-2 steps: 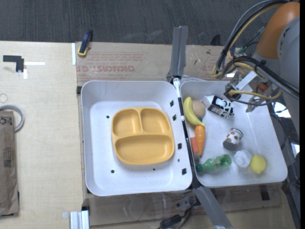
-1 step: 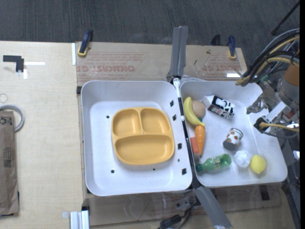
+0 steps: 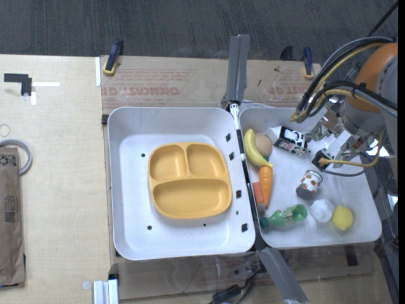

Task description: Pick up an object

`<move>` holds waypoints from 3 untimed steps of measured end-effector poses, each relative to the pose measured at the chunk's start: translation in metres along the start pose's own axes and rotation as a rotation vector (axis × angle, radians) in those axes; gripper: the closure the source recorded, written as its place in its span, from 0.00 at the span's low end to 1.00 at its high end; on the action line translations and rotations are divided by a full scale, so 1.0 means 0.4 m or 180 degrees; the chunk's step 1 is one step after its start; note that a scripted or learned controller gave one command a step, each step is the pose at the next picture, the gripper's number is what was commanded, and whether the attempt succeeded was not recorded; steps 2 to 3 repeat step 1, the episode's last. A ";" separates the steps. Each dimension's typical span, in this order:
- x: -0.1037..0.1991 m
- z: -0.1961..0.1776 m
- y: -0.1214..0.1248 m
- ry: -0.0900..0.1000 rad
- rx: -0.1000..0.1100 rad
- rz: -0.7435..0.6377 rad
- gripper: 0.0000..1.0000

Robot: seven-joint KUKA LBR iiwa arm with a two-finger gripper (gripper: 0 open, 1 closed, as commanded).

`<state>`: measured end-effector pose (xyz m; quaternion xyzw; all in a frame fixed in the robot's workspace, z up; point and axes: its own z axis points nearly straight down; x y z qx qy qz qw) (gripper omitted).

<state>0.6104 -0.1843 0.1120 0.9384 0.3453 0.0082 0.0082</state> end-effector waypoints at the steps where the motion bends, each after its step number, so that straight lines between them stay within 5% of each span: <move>1: -0.210 -0.152 -0.074 -0.0050 0.0071 0.0754 0.00; 3: -0.210 -0.152 -0.074 -0.0050 0.0071 0.0754 0.00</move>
